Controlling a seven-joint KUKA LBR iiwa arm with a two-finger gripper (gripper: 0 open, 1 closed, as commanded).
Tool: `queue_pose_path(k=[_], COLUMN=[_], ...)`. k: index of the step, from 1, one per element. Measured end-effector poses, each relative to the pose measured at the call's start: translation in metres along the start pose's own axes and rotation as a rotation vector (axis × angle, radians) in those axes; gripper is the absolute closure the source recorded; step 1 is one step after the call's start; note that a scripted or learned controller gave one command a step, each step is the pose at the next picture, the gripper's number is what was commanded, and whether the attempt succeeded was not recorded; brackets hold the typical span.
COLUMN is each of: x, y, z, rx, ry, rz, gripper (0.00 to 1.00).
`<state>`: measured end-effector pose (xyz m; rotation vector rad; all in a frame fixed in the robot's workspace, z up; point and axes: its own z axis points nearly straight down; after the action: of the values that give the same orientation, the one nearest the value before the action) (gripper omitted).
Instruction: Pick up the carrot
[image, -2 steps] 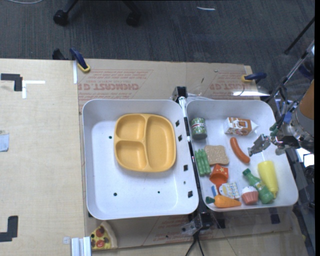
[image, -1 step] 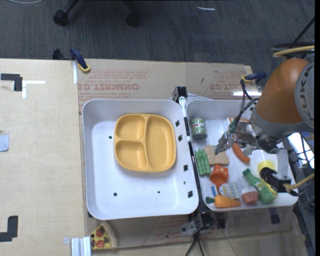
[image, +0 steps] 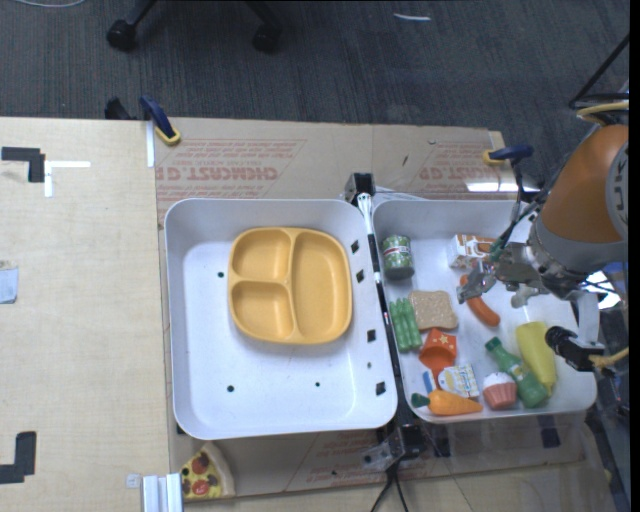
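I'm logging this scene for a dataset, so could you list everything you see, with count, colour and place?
plate: 1, yellow, three sections, in left bin
left bin: 1, white
right bin: 1, white
carrot: 1, orange, front edge of right bin
can: 1, green, back left of right bin
bread slice: 1, brown, right bin centre
green beans: 1 bunch, beside bread slice
bottle: 1, green, right bin front
cupcake: 1, pink, beside bottle
pizza slice: 1, on bench, front
arm: 1, grey and orange, over right bin
tool: 1, above right bin

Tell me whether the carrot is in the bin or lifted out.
In the bin. The carrot lies flat at the right bin's front edge, beside the cupcake, apart from the pincer further back.
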<state>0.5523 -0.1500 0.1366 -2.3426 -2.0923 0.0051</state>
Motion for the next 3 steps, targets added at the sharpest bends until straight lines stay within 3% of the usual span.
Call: queue_pose_path(k=[1, 2, 3], x=[-0.056, -0.055, 0.086], y=[0.031, -0.032, -0.021], z=[0.043, 0.008, -0.055], rx=[-0.007, -0.002, -0.005], ry=[0.007, 0.002, 0.001], rz=[-0.058, -0.043, -0.183], gripper=[0.00, 0.00, 0.00])
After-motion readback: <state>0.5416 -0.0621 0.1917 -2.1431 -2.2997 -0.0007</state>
